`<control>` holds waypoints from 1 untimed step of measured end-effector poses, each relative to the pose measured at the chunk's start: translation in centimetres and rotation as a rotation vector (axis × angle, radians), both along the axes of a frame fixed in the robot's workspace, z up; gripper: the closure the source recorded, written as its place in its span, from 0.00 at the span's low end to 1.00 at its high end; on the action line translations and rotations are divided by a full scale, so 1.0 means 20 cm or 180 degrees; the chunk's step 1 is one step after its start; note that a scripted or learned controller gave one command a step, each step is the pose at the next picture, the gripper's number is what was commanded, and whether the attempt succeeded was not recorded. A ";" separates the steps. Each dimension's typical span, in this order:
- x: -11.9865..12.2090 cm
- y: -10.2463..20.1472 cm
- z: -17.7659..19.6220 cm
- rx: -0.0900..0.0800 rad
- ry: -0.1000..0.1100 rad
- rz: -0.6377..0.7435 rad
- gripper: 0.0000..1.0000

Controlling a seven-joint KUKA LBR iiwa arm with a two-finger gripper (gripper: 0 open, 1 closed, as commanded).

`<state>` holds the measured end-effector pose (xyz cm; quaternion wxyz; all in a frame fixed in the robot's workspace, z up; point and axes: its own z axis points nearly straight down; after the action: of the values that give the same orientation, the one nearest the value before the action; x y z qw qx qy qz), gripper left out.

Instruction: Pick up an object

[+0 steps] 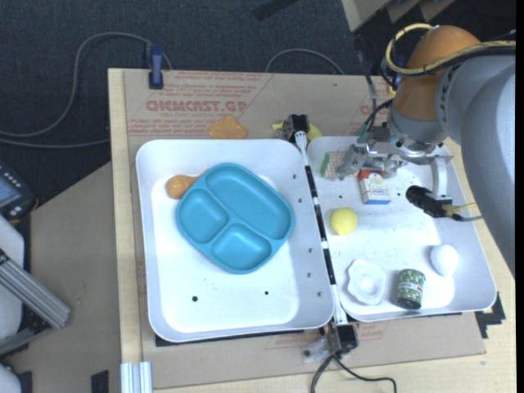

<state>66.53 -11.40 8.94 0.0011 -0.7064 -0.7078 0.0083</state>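
My gripper (370, 160) hangs over the far end of the right bin (471, 289). Directly under it lies a small red, white and blue box (376, 190), partly covered by the gripper. Just to its left, a green and white packet (332, 164) sits by the bin's far left corner. Closer to the front I see a yellow ball (344, 220), a white fried-egg toy (364, 282), a green can (409, 288) and a white egg (444, 259).
The left bin (164, 301) holds a blue divided plate (235, 217) with an orange piece (177, 187) at its left edge. Behind the bins, an orange lump (228, 127) and a yellow and black item (296, 125) lie on the bench.
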 end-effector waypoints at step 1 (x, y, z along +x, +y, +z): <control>0.01 0.01 0.06 0.0006 -0.0018 0.0002 1.00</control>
<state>66.66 -11.29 10.16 -0.0002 -0.7062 -0.7080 0.0056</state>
